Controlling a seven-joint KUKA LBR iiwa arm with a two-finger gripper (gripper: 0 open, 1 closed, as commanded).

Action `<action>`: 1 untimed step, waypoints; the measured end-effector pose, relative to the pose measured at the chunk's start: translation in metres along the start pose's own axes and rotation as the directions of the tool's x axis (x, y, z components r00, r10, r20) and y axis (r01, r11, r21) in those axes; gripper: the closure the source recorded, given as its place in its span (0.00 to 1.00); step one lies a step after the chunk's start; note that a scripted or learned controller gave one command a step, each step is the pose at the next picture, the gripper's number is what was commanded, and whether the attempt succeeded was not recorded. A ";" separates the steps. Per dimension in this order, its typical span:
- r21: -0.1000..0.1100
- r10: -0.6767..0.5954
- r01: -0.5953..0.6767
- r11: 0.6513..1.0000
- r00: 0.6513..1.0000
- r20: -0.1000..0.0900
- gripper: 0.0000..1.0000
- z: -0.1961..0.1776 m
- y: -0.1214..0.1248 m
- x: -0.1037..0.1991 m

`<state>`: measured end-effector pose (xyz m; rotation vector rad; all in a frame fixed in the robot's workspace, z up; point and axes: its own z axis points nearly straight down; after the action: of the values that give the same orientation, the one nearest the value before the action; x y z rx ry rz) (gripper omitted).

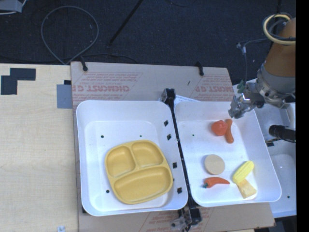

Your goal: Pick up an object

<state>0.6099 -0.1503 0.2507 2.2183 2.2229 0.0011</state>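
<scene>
Claw hangs over the right bin's far right rim (can't tell if it's open or gripping anything). Nearest below it is the tomato, touching a carrot; cookie, pepper and corn lie nearer the front.

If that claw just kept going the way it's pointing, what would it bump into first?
Probably the right bin's white floor by its upper right corner. The gripper points down there; the orange-red toy lies slightly aside. Depth is unclear.

Single fixed camera above bench, angled down on both bins
</scene>
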 end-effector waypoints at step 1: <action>0.005 -0.002 0.002 1.000 1.000 -0.003 1.00 0.009 -0.012 0.056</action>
<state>0.5973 -0.0945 0.2414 2.2200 2.2298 -0.0015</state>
